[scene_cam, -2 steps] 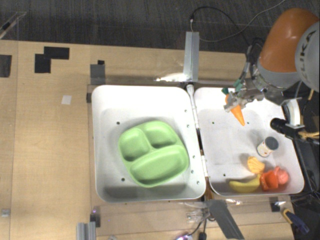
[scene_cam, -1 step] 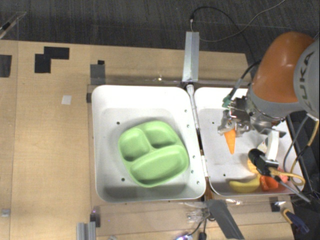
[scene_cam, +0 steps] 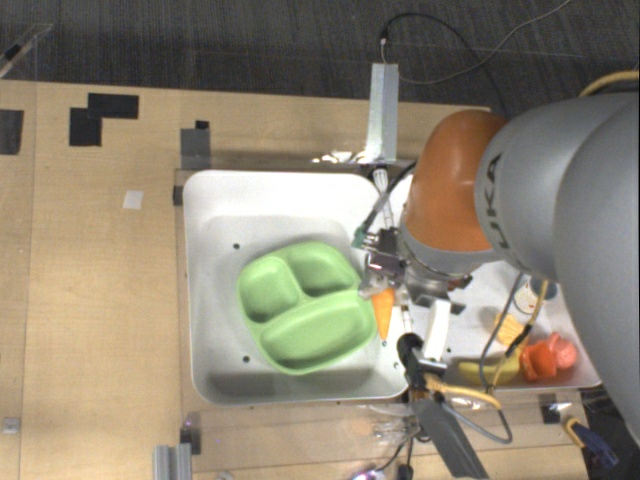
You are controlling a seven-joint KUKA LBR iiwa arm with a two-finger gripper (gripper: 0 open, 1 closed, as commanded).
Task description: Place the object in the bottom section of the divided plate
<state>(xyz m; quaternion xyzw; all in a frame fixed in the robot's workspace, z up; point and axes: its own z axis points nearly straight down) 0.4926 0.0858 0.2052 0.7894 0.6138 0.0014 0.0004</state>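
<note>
Arm (scene_cam: 560,198): grey, large in the frame, reaching in from the right; an orange band (scene_cam: 450,193) sits above the wrist.
Writing: dark letters run down the grey shell just right of the orange band; they look like part of "KUKA", but only a piece of the word can be read.
Claw (scene_cam: 385,293): low over the strip where the two bins meet, just right of the plate; whether it is released or clenched cannot be told, since the wrist hides much of it.
Carrot (scene_cam: 383,310): a small orange cone-shaped piece, point down, right under the claw and just beside the plate's right edge; whether the claw grips it cannot be told.
Plate (scene_cam: 305,303): green, divided, lying in the left bin toward its right side, turned at a slant; two smaller sections at the top, one wide section at the bottom.
Bottom section (scene_cam: 315,333): plain green surface.
Left bin (scene_cam: 215,268): white, shallow, holding the plate.
Right bin (scene_cam: 480,298): white, mostly covered by the arm.
Banana (scene_cam: 490,370): yellow, near the right bin's front edge.
Red object (scene_cam: 548,356): orange-red, rounded, just right of the banana.
Yellow piece (scene_cam: 510,328): small, just above the banana.
Cables (scene_cam: 470,43): black, trailing across the dark floor at the top.
Worktop (scene_cam: 90,298): pale wood, with black blocky marks (scene_cam: 103,116) at upper left.
</note>
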